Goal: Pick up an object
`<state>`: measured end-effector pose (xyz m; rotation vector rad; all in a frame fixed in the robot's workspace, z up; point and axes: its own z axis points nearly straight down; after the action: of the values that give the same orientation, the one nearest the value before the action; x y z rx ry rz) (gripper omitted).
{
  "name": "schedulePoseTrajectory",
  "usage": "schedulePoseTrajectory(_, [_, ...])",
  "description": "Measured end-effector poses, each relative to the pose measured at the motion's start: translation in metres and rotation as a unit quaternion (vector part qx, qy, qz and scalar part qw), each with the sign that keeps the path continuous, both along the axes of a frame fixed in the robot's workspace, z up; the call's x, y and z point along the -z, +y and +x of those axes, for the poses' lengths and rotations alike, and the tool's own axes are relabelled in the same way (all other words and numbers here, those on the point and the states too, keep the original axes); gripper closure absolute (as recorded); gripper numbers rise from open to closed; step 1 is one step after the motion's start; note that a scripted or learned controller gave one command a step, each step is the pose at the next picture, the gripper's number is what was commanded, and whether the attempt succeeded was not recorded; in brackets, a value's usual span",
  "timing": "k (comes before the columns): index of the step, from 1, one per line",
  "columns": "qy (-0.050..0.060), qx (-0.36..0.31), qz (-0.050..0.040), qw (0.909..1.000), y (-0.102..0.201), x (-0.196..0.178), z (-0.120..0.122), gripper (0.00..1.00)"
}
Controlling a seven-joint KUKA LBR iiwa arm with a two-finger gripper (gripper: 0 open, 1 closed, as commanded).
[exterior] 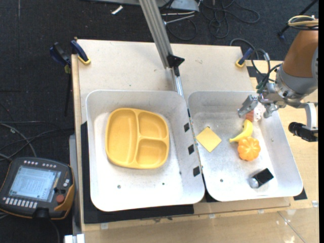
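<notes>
My gripper (pixel 257 110) hangs over the back right part of the right bin (pixel 283 151), its fingers (pixel 246 107) spread open. Just below it, between the fingertips, lies a small red-and-white object (pixel 256 116), partly hidden; I cannot tell whether the fingers touch it. A yellow banana (pixel 243 132) lies right in front of the gripper, with an orange pumpkin-shaped toy (pixel 248 148) against its near end. A flat yellow square (pixel 208 138) rests to the left in the same bin. A small black-and-silver object (pixel 261 177) sits near the bin's front right.
The left bin (pixel 98 186) holds a yellow divided plate (pixel 137 137). A slanted metal pole (pixel 158 27) rises from between the bins at the back. Clamps (pixel 81 52) grip the bench's back corners. A teach pendant (pixel 33 186) lies at the lower left, off the bench.
</notes>
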<state>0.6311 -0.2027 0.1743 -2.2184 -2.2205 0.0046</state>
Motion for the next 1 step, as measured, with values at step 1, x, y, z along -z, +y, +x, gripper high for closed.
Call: schedulePoseTrajectory(1, [0.0, 0.0, 0.0002, 1.0, 0.002, 0.0448, -0.0059, 0.0])
